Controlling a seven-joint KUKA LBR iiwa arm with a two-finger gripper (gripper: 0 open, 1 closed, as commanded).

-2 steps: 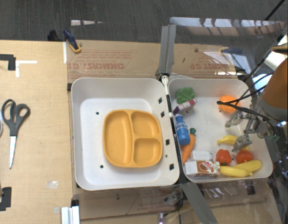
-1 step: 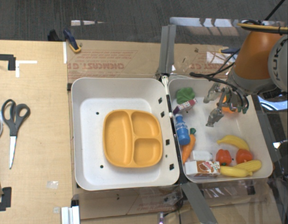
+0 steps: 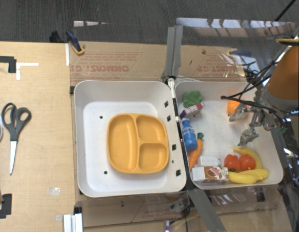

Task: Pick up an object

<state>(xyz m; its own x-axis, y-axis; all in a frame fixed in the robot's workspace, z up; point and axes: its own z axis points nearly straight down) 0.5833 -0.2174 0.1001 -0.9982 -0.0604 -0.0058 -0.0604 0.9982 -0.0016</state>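
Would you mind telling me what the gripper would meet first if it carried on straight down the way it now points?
Probably the banana and red pepper lying just below the gripper in the right bin; depth is unclear, so bare bin floor is possible.

In the right white plastic bin (image 3: 215, 88), your open floor is the bare middle strip. A blue bottle (image 3: 189, 135) and orange carrot (image 3: 195, 152) crowd its left wall; a red pepper (image 3: 239, 162), yellow banana (image 3: 248, 176) and small printed carton (image 3: 210, 173) block the near edge. The left white bin (image 3: 86, 144) has free margins around its yellow divided plate (image 3: 138, 143).
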